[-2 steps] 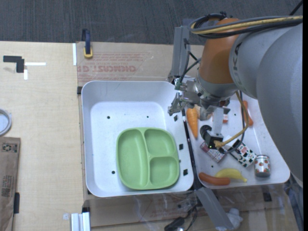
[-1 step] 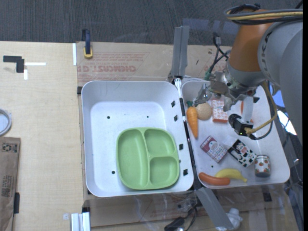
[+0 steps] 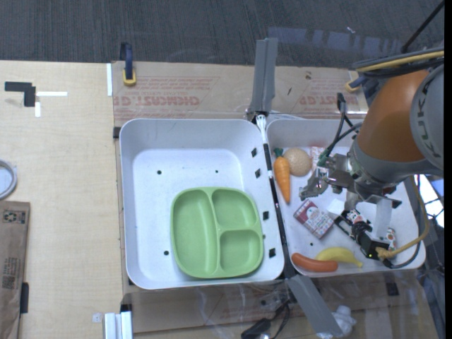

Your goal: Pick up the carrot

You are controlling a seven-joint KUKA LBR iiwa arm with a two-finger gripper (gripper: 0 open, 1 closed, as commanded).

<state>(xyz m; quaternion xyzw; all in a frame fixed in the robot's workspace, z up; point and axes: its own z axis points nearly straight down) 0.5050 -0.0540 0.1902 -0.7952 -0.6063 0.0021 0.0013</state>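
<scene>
The orange carrot [image 3: 283,178] lies lengthwise along the left wall of the right bin [image 3: 409,260], its green top end toward the back. My gripper [image 3: 316,184] hangs over the middle of that bin, just right of the carrot and apart from it. The grey wrist and the orange band of the arm [image 3: 395,119] cover the bin's right half. Nothing shows in the gripper's hold.
A tan round item [image 3: 299,161] sits by the carrot's top end. A small red-and-white box [image 3: 313,218], a banana [image 3: 341,255] and a red sausage-like item [image 3: 314,263] lie nearer the front. A green divided plate [image 3: 215,233] rests in the left bin [image 3: 141,189].
</scene>
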